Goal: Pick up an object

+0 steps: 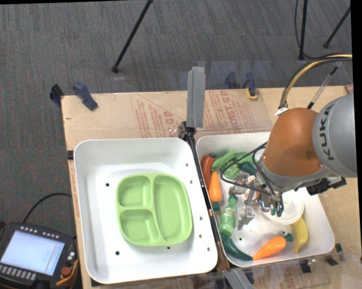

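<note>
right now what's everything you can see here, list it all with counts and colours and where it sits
white bins: 2, white, side by side on the bench
divided plate: 1, light green, three compartments, in the left bin
carrots: 2, orange; one at the right bin's front, one by its left wall
banana: 1, yellow, right bin, front right
green bottle: 1, green, right bin, left of the gripper
dark green vegetable: 1, right bin, front left
red-orange piece: 1, right bin, back left corner
white dish: 1, white, right bin, partly under the arm
teach pendant: 1, black, on the floor at lower left
blue clamps: several, at the bench's back edge
arm: 1, grey with orange band, over the right bin
gripper: 1, low among the right bin's toys
</note>
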You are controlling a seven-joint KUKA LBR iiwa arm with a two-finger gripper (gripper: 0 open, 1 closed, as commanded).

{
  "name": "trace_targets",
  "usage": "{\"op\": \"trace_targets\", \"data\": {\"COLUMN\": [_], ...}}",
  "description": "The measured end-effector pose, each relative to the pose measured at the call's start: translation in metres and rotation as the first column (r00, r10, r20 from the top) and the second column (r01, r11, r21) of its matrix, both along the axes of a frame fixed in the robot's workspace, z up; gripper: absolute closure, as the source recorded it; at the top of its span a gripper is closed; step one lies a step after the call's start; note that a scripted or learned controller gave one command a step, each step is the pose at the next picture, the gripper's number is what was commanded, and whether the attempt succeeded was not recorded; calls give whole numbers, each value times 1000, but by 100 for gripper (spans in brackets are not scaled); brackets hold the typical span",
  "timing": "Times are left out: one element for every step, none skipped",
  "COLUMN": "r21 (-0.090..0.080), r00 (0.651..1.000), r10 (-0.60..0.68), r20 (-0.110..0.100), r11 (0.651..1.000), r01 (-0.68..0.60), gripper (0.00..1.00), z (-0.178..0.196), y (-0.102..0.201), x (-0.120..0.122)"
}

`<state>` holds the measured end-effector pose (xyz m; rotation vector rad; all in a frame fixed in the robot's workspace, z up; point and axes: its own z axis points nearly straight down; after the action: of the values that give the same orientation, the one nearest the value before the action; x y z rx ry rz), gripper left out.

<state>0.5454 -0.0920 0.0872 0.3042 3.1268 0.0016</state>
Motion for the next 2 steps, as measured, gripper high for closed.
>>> {"op": "trace_targets", "data": {"r21": [0,0], "r00": [991,999], "r10": [133,38], "r20": [3,0], "r11": [991,999], "r01": [-133,-38], "gripper": [0,0], "z": [1,0], "y": [-2,2], "x": [80,32]}}
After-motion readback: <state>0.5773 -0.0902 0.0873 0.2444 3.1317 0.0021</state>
